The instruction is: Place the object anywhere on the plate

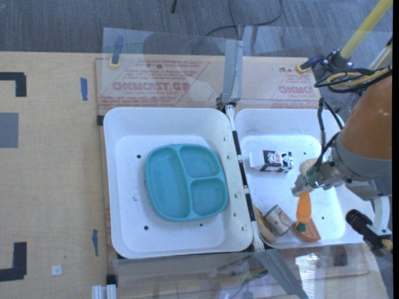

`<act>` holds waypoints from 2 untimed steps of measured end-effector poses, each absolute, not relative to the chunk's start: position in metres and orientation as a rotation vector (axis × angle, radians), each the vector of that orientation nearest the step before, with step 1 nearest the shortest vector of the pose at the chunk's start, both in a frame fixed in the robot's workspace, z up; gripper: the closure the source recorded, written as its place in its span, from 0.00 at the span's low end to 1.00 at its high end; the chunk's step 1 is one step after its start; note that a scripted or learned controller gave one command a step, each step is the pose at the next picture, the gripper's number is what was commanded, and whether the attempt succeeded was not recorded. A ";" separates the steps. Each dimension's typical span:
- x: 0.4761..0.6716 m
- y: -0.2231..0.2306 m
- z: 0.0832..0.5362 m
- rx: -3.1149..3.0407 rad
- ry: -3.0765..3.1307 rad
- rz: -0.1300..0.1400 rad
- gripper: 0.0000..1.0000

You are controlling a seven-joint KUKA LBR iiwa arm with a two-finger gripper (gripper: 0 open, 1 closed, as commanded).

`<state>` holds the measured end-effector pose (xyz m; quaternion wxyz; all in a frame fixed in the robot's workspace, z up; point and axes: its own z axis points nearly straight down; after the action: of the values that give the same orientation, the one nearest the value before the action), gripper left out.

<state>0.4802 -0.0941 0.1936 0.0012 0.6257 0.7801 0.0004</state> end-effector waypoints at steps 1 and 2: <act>0.507 -0.018 0.184 1.909 2.492 0.001 1.00; 0.543 0.048 0.184 1.997 2.423 0.000 1.00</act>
<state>0.5432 0.0480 0.1843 0.0007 0.6360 0.7717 0.0000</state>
